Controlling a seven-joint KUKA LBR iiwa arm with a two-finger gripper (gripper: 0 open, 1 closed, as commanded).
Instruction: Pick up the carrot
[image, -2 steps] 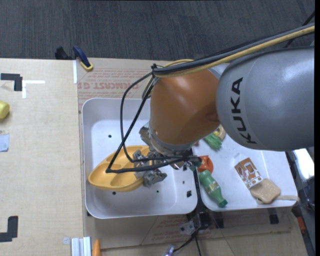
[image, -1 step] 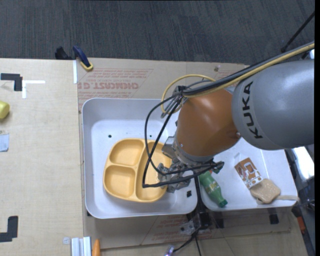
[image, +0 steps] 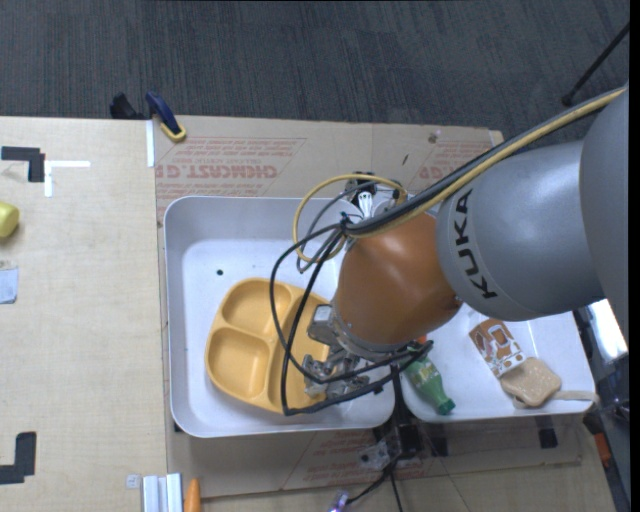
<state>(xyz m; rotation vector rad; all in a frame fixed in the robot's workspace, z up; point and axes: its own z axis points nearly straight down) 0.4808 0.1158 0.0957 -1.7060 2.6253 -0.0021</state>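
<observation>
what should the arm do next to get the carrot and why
Probably lift and pull back a little to re-scan: the gripper hangs low over the yellow divided tray in the left bin, and the arm's bulk covers much of that bin. No carrot can be made out from here.

1. A bulky, smooth grey metal arm (image: 540, 230) carries black "KUKA" lettering (image: 470, 245).
2. A rounded, glossy orange band (image: 395, 275) sits above the wrist.
3. Thin black and yellow cables (image: 320, 225) loop around a dark metal gripper (image: 328, 362).
</observation>
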